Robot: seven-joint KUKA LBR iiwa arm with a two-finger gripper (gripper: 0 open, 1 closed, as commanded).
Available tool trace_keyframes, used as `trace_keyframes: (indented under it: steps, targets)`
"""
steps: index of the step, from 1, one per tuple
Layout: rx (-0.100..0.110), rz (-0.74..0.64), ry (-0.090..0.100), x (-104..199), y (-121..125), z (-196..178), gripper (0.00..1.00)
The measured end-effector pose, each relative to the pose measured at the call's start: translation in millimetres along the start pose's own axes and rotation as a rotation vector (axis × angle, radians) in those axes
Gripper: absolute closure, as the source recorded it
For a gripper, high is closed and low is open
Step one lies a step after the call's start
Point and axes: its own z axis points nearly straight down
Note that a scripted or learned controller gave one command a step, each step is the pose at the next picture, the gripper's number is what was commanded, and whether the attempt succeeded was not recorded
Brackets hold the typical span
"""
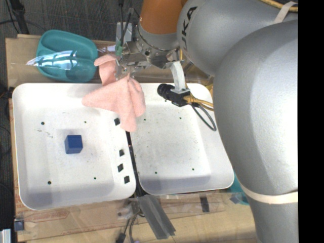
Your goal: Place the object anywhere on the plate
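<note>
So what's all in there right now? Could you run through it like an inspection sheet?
Surface: two white bins side by side on a wooden bench.
Job's things: pink cloth hanging over the bins' far edge; no plate seen.
Clutter: blue cube in left bin; teal container behind it.
End effector: at the cloth's top, cloth hanging from it.
Cables: black cable looping over right bin.
Surroundings: dark floor.

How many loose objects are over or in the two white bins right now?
2. A blue cube sits in the left bin; a pink cloth hangs from the end effector above the bins' far edge. The arm may hide more at right.
</note>
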Motion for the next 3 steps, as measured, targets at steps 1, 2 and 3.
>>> trace_keyframes:
  steps: [1, 2, 3]
  targets:
    - [-0.001, -0.023, 0.0, -42, -8, -11, 1.0]
    - [0.004, -0.06, 0.001, 13, -15, 3, 1.0]
    - [-0.004, -0.223, 0.0, 26, 4, -145, 1.0]
